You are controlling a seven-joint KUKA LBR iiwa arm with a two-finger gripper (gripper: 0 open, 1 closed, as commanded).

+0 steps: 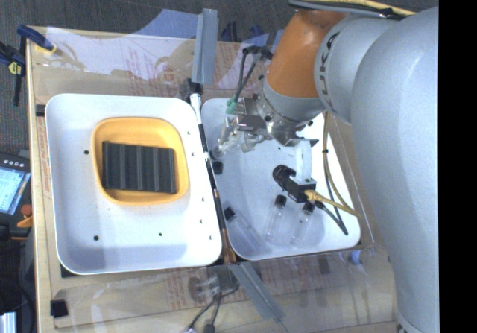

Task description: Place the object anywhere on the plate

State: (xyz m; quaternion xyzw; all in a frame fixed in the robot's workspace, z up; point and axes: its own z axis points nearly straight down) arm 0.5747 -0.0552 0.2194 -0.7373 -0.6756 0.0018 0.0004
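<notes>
A yellow plate (140, 132) with a dark ridged middle lies in the left bin (74, 212). The arm reaches over the right bin (250, 238), and its gripper (291, 221) hangs low near that bin's front. The two pale fingers (278, 218) stand apart with nothing between them. A small pale, shiny thing with a green bit (232, 130) sits at the right bin's upper left, close under the wrist. I cannot tell whether it is a loose object or part of the arm.
A raised divider (209, 175) separates the two bins. Small black bits (229, 214) lie on the right bin's floor near it. Cables and a yellow hose (335, 205) trail from the wrist. The bulky grey arm (387, 138) covers the bench's right side.
</notes>
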